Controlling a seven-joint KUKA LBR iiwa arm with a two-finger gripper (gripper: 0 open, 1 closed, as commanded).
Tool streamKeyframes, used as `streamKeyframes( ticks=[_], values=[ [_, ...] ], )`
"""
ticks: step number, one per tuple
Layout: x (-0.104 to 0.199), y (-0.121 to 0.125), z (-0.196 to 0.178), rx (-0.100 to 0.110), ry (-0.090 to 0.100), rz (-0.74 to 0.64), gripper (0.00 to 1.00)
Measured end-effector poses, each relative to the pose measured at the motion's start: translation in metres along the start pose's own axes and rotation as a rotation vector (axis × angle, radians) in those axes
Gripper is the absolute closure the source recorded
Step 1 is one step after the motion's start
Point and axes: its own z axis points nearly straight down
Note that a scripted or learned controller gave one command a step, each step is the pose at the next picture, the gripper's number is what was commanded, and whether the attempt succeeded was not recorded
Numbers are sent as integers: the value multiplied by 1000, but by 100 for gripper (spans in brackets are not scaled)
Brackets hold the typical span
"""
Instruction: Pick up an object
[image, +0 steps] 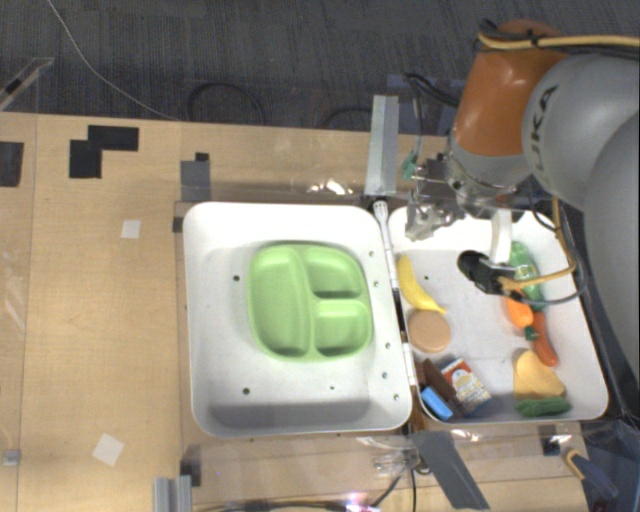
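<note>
Yellow banana (415, 287) lies just below the gripper (432, 222).
Its long axis runs away down the right bin (590, 395); finger spread — cannot tell.

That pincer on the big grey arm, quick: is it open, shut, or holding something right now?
Pincer: over the right bin's far left corner, above the banana; open or shut cannot be told, and nothing shows in its grip.

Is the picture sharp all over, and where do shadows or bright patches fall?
Camera view: the green tray and banana look fairly sharp; the arm, nearest the lens, looks soft and bulky. A grey shadow lies along the near wall of the left bin. The right bin floor is bright, nearly washed out.
</note>
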Motion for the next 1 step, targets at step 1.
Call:
streamKeyframes(
  ticks=[1],
  values=[
    [-54,5,16,-6,-3,-255,100]
  ],
)
